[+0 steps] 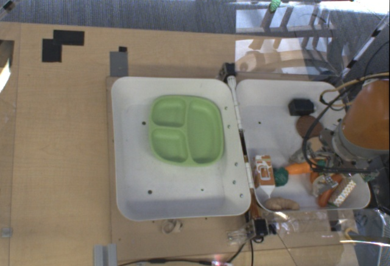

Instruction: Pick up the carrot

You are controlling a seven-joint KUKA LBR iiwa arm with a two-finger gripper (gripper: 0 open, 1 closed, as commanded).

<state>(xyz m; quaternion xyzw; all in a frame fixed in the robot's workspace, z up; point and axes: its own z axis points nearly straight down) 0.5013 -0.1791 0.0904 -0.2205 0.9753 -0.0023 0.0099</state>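
Note:
The carrot, orange with a green leafy end, lies near the front of the right bin, pointing right. The arm comes in from the right, its orange band above the wrist. My gripper hangs low over the bin, right at the carrot's orange tip; cables and the wrist body hide the contact.
The left bin holds a green divided plate. In the right bin lie a black block, a brown disc, a small carton, a tan potato-like piece and orange and white items.

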